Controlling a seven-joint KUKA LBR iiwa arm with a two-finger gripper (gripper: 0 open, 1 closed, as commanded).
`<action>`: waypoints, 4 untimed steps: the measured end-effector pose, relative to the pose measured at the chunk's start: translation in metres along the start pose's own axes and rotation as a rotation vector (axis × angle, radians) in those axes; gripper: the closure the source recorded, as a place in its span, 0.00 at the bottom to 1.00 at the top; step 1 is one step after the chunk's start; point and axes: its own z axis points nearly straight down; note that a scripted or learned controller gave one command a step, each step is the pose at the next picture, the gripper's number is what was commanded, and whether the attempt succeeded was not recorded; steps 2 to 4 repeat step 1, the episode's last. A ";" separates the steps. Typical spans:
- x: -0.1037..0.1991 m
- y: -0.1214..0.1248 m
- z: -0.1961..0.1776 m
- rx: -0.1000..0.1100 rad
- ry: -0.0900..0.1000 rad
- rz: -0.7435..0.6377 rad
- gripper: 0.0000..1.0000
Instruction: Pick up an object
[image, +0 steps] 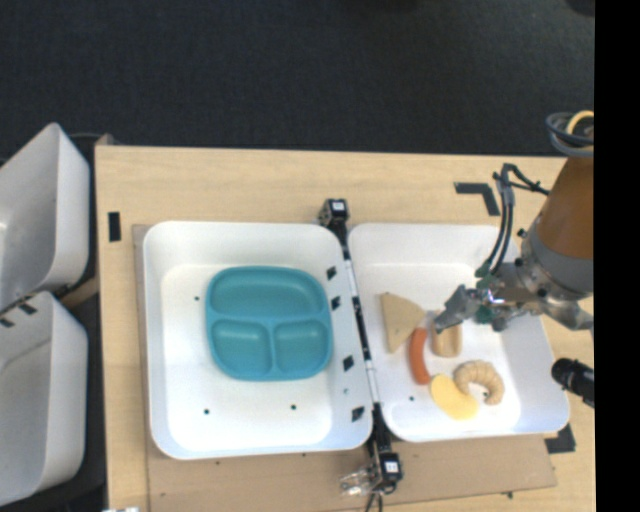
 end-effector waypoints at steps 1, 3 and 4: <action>0.000 0.002 -0.004 -0.009 -0.001 -0.002 0.00; 0.000 0.002 -0.004 -0.009 -0.001 -0.002 0.00; 0.000 0.002 -0.004 -0.009 -0.001 -0.002 0.00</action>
